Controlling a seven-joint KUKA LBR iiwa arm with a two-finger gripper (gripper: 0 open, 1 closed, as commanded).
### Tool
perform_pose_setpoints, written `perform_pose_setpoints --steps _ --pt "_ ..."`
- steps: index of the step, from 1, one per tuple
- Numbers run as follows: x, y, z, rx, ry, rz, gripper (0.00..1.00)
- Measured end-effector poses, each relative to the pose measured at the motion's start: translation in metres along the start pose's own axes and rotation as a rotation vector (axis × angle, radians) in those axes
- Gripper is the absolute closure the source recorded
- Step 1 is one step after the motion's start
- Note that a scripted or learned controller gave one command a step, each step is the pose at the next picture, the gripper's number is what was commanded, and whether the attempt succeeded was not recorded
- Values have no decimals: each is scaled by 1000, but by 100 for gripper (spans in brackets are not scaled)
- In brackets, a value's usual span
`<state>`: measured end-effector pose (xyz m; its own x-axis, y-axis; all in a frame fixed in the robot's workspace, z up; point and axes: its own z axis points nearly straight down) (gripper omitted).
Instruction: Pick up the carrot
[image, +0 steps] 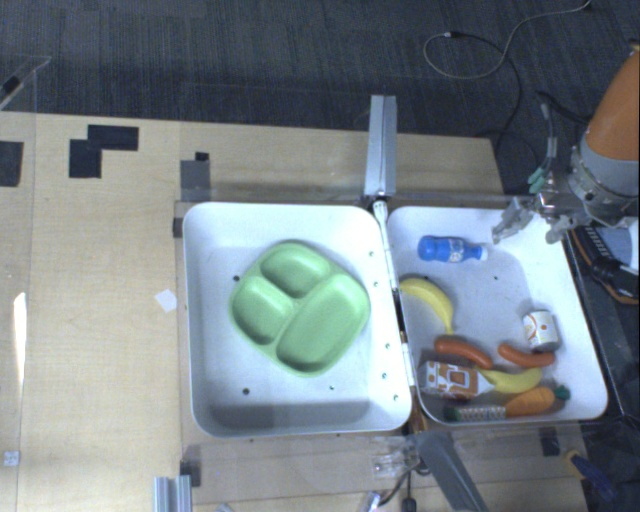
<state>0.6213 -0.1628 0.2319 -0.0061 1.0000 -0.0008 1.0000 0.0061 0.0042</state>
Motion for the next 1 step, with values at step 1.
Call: perform_pose_setpoints --steps 1 --pt "60 18 51 3 1 231 0"
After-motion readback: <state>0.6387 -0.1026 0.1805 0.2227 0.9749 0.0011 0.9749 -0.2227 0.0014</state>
